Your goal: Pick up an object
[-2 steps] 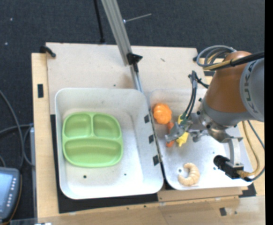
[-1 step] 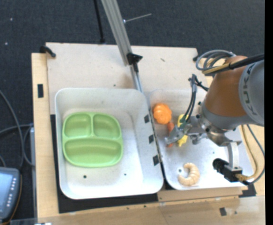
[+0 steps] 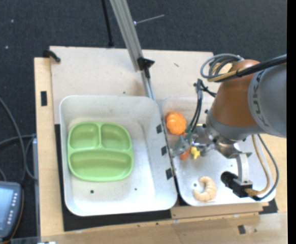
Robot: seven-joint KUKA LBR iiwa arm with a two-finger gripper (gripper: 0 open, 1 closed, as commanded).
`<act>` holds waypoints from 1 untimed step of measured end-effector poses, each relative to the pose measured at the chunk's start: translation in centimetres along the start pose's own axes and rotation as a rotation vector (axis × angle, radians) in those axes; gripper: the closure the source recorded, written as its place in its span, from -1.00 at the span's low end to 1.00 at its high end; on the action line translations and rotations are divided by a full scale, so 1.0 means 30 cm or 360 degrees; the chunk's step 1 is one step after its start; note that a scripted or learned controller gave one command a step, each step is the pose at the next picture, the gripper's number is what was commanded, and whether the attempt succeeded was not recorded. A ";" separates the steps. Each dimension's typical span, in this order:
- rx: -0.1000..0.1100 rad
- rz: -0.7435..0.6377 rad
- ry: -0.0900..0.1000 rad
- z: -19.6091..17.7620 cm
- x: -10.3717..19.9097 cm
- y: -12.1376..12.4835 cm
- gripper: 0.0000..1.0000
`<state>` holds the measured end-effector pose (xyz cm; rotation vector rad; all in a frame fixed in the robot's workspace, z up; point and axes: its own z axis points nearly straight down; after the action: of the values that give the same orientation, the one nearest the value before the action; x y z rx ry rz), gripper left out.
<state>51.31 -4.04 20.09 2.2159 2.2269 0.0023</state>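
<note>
**Arm low over the right bin, beside the orange fruit**

Grey and orange, the arm [image 3: 244, 105] rises closest to the lens, entering from three o'clock and covering much of the shallow white right bin [image 3: 216, 201]. Its gripper [image 3: 187, 147] is down at the bin's nine o'clock side, near the wall shared with the neighbouring bin. Small orange and yellow bits show at the fingertips, but whether they belong to the tool or to some item is unclear, and I cannot tell how the jaws stand.

At about eleven o'clock from the gripper, just beside it, sits a round orange fruit-shaped object [image 3: 175, 122], near the bin's twelve o'clock end. At about five o'clock from the gripper, apart from it, a pale beige curled croissant-shaped piece [image 3: 205, 188] lies on the bin floor near the six o'clock rim. Neither sits between the fingers.

At nine o'clock of all this, the shallow white left bin [image 3: 142, 187] holds a light green plastic plate with three compartments [image 3: 100, 151], lying flat toward that bin's nine o'clock side.
</note>
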 end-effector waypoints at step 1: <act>-0.0016 0.0013 -0.0009 -0.354 -0.219 0.148 -1.00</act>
<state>55.77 -10.60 30.69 2.2171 2.2096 0.0073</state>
